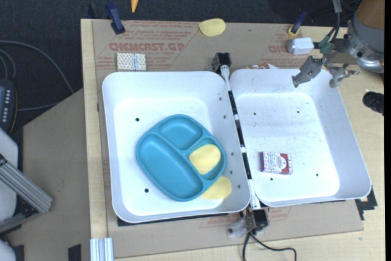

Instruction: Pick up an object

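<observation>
So the setup was two white bins side by side, left bin (122, 101) and right bin (342, 156). Biggest thing in there was the blue divided tray (168, 159) in the left bin, long axis running diagonal from upper right to lower left, with one yellow piece (205, 158) sitting in a compartment and another yellow piece (217, 189) poking out at its lower edge. Right bin had just a small red packet (275, 162), lying flat near the front.

The gripper (321, 70) hung over the far right corner of the right bin, fingers looked spread apart with nothing between them. The packet was the nearest candidate I'd say: same bin, toward the camera and a bit left of the tool, well apart from it. The tray was farther, across the divider to the left.
</observation>
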`<state>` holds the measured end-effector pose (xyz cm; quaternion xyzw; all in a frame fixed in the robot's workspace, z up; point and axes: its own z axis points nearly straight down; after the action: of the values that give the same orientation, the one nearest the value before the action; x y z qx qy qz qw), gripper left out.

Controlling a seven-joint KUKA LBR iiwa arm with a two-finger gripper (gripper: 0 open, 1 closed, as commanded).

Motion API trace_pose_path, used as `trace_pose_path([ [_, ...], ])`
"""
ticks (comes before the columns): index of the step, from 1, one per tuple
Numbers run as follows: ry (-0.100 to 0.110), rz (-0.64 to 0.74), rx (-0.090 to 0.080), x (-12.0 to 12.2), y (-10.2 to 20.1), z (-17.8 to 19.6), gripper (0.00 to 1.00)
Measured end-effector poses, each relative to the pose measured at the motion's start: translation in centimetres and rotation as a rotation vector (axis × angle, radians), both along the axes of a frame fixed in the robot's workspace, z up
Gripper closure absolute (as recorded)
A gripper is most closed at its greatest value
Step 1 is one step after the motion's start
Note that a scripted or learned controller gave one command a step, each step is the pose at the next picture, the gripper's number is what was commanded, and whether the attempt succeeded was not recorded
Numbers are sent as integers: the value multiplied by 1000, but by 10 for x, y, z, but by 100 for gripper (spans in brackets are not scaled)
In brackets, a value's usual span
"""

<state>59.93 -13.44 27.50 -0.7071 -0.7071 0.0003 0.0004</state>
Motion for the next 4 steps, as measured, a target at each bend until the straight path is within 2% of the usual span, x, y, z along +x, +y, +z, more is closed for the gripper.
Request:
trace_pose_path([
  [1,0,-1,0,-55,-12,-100,0],
  [2,1,0,1,-102,13,-96,0],
  [3,2,-1,1,-108,41,-186,0],
  [4,-1,-1,0,-107,41,-176,100],
])
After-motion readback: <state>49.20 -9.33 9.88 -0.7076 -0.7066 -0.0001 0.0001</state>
